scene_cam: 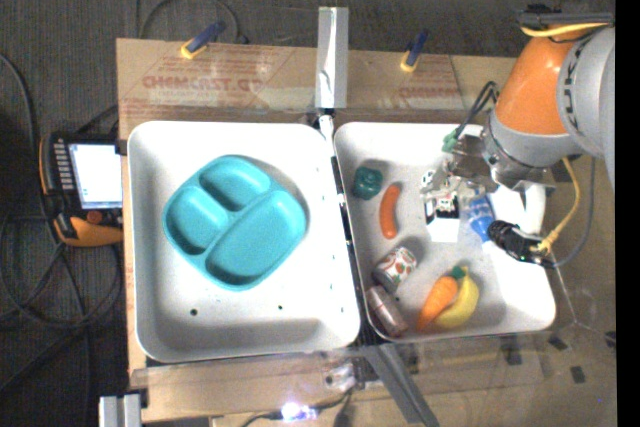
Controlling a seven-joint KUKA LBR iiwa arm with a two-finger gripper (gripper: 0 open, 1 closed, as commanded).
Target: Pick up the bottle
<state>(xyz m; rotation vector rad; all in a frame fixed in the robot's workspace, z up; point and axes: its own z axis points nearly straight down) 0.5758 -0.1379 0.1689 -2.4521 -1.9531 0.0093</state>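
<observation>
The bench bears two white bins side by side.

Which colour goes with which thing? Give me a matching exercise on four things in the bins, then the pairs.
Things:
1. plate
2. banana
3. carrot
4. cup

Colours and places:
A. orange, beside the yellow fruit in the right bin
B. dark teal, near the right bin's top left corner
C. light blue, divided in three, in the left bin
D. yellow, near the right bin's lower edge

Pairs: 1-C, 2-D, 3-A, 4-B
</observation>
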